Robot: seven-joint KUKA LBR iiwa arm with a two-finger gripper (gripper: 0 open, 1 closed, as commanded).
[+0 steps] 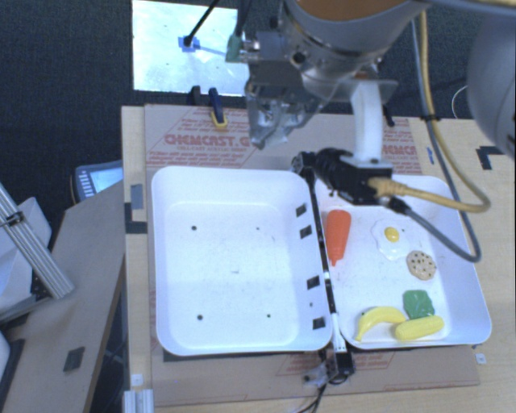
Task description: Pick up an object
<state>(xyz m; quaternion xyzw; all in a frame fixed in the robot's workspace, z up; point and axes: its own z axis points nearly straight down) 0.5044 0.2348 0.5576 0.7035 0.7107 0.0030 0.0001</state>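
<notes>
Nearest the camera, at the front edge of the desk (242, 379), a small tangle of wires (326, 373) sits just below the seam between the two bins. The left bin (161, 242) is a shallow white tray with a few dark specks on its floor. The right bin (476, 319) holds all the objects. At its front lie a banana (377, 320) and a yellow piece (419, 327), end to end, with a green piece (418, 302) just behind them. Farther back are a cookie (421, 264) and, beyond it, a fried egg (391, 238). An orange carrot (337, 234) lies lengthwise near the divider, well apart from the egg. A black fixture (343, 173) with a yellow cable (431, 198) juts over the back of the right bin, beside a white post (368, 121).

The arm (347, 24) hangs over the back of the desk, and its pincer (270, 129) hovers above the cardboard (193, 145) behind the left bin, high above everything and touching none of the objects. Whether its tips are spread or pressed together I cannot tell; nothing is seen between them. A yellow clamp (218, 113) grips the cardboard's rear edge.
</notes>
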